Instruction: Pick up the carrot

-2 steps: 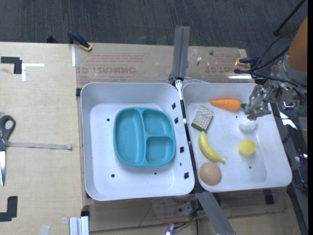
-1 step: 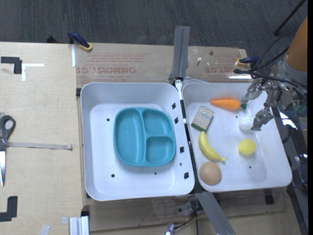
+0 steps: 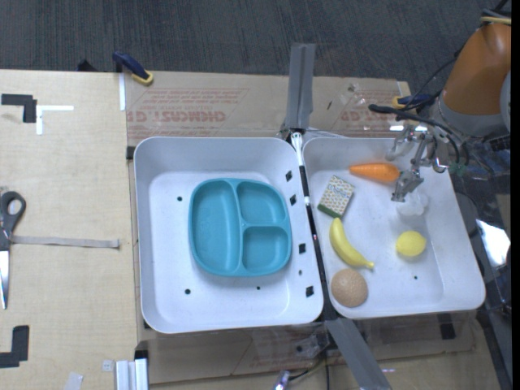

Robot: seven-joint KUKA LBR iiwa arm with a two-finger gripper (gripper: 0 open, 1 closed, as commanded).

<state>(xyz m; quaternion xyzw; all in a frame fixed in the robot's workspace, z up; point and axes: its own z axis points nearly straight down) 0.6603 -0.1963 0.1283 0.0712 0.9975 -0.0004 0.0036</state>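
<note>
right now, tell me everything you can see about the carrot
The carrot is orange, smooth and tapered, probably a plastic toy. It lies on its side in the right bin, near the far wall, thin tip toward the divider. The gripper hangs just beside its thick end; contact is unclear. The sponge sits nearby, apart from it.

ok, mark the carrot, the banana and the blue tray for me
carrot [image 3: 374, 171], camera view, middle of its orange body
banana [image 3: 348, 246], camera view, middle of its curve
blue tray [image 3: 213, 226], camera view, floor of its large left compartment
</note>
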